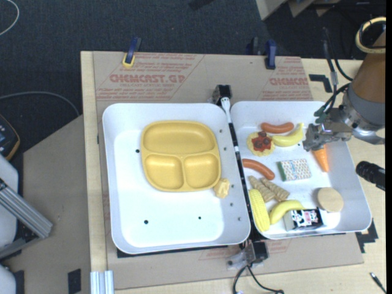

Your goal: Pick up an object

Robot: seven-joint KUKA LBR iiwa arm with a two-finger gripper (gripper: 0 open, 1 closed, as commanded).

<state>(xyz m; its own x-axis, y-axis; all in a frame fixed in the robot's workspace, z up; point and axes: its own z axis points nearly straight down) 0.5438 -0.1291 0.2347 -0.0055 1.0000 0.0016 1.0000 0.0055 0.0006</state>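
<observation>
**Claw low over the right bin's far side, beside the carrot**

Camera view: the desk (184, 66), faced with brown printed board, carries two shallow white bins side by side. The left bin (122, 182) holds a yellow three-compartment plate (180, 154) set toward its far half, and a small pale yellow piece (222, 189) lies just off the plate's near right corner, close to the wall shared with the other bin.

The right bin (361, 208) is crowded with toy food. At the far side lie a sausage (277, 127), a banana (288, 139) just below it, and a round yellow piece with a red topping (260, 143) to their left. A second sausage (258, 167) lies slantwise nearer the middle, with a patterned rectangular packet (294, 169) to its right. Nearer the front are a pale ridged piece (269, 190), a corn cob (260, 209) against the shared wall, a second banana (283, 210), a black-and-white carton (304, 218) and a tan round disc (330, 199).

The arm comes in from the right, and the claw (320, 135) sits low at the bin's far right. An orange carrot (321, 158) lies just beside and below it, its upper end right at the claw; whether they touch is unclear. The first banana's tip lies close on the claw's left. Whether the claw is released or clenched, I cannot tell.
</observation>
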